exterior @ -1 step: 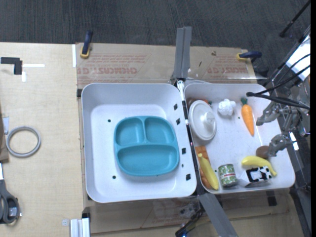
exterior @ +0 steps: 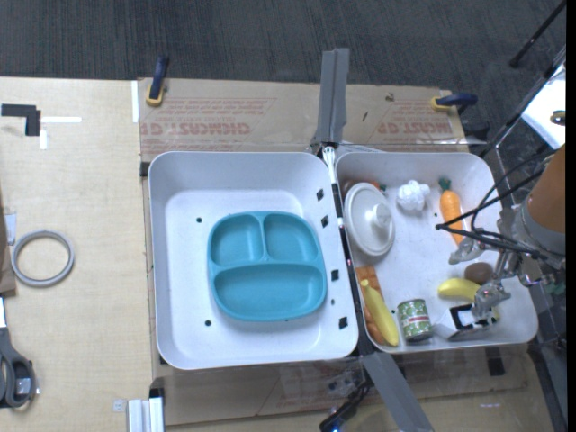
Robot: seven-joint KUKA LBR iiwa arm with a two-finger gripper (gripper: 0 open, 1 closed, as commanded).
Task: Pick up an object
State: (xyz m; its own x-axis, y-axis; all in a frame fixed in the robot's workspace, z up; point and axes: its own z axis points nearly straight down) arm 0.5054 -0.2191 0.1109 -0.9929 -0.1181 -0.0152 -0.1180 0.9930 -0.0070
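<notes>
The pincer (exterior: 486, 306) hangs low at the right bin's (exterior: 423, 349) lower right; whether it is spread or pinching, I cannot tell. Just beside it lies a yellow banana (exterior: 457, 288). Nothing looks lifted yet, so the pick remains.

Roll of grey tape (exterior: 40, 257) flat on table (exterior: 72, 331), left of the bins. Scissors (exterior: 13, 376) at left edge. Cardboard sheet (exterior: 234, 120) behind bins, two clamps (exterior: 158, 81) on it.
</notes>
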